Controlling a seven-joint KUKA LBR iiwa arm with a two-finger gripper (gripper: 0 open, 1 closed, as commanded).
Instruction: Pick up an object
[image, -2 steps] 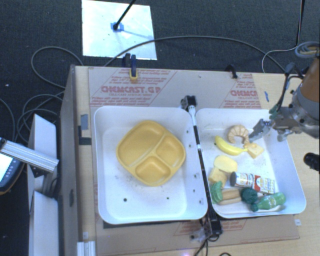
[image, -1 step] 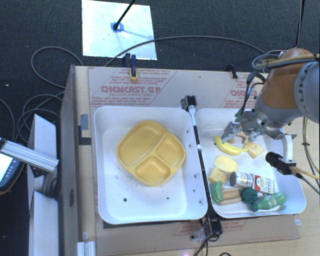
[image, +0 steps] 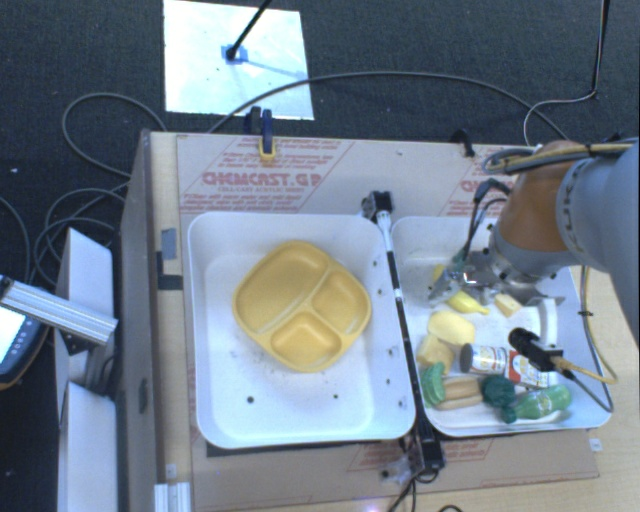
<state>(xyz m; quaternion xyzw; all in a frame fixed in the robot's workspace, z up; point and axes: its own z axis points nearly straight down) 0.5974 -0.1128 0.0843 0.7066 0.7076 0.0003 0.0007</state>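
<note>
The grey arm's pincer (image: 468, 283) is down in the right-hand shallow white bin (image: 420, 235), among crowded toy foods, beside a small yellow plastic piece (image: 466, 302), a likely target. Whether it is apart or together I cannot tell. The yellow divided plastic plate (image: 302, 305) lies alone in the left-hand white bin (image: 215, 330) on the surface.

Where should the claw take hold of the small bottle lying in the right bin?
Grip the bottle across its labelled middle, coming straight down from above. It lies on its side, its length running left to right, so the claw should close front to back across the round body. The toy greens crowd its front side, so drop in carefully.
</note>
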